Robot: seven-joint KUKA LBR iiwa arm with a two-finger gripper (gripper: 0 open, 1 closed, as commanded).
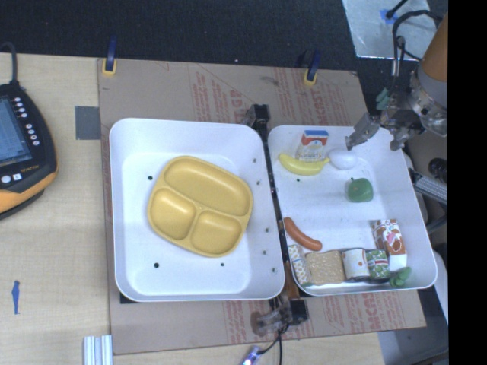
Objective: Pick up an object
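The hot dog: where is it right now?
In the camera view, the hot dog lies in the right bin, near its left wall, below the banana and just above the cracker-like square at the bin's near end.

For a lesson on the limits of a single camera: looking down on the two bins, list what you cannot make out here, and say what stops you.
- Arm: cut off by the right edge of the camera view.
- Carton: print too small to read; the banana overlaps its base.
- Packets at the right bin's near wall: crowded and overlapping, labels unreadable.
- Green item in the near corner: partly hidden behind a packet.
- Pendant: cut off by the left edge.
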